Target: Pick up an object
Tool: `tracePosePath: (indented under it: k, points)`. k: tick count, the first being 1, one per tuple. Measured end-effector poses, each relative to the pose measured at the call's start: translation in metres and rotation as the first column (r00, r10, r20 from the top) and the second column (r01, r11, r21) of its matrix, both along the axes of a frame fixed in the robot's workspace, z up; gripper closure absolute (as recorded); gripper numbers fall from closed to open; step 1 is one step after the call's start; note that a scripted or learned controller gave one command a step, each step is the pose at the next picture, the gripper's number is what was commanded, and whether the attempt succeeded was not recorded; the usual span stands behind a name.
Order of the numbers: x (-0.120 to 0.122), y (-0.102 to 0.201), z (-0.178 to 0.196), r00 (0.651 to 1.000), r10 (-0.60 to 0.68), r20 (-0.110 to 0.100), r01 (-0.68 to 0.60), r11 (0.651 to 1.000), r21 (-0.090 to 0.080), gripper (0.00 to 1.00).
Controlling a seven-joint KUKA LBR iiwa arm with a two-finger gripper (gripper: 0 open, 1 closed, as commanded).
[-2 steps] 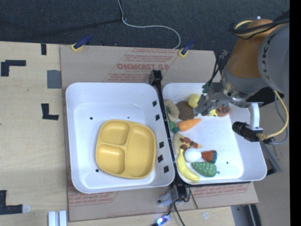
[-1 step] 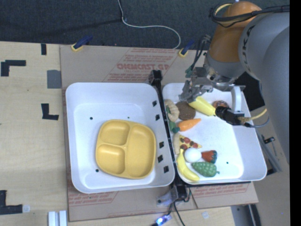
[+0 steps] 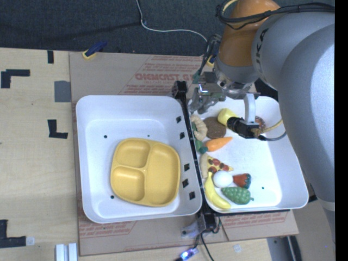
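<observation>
The gripper (image 3: 205,98) hung at the right bin's (image 3: 272,162) twelve o'clock edge — whether open, I couldn't tell. Toy food crowded below — carrot (image 3: 220,143), egg (image 3: 222,179), banana (image 3: 213,193).

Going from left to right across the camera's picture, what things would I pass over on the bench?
Yellow divided plate in the left bin → banana → white egg → strawberry in the right bin.

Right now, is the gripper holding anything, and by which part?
Cannot be told: the gripper sits low over the right bin, above the toy food, with nothing visibly in its grasp.
</observation>
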State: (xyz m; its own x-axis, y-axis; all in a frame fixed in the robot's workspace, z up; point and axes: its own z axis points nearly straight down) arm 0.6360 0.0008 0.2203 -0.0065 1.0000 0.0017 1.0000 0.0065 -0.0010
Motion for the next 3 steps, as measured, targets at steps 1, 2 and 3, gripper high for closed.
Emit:
tracePosePath:
  k: [1, 2, 3]
  points:
    - [0.009, -0.013, 0.013, 1.000, -0.004, 0.001, 0.004, 1.000, -0.002, 1.00]
    - [0.011, -0.009, 0.013, 1.000, -0.005, 0.000, 0.005, 1.000, -0.002, 1.00]
    - [0.010, -0.001, 0.010, 1.000, -0.006, -0.001, 0.006, 1.000, -0.003, 1.00]
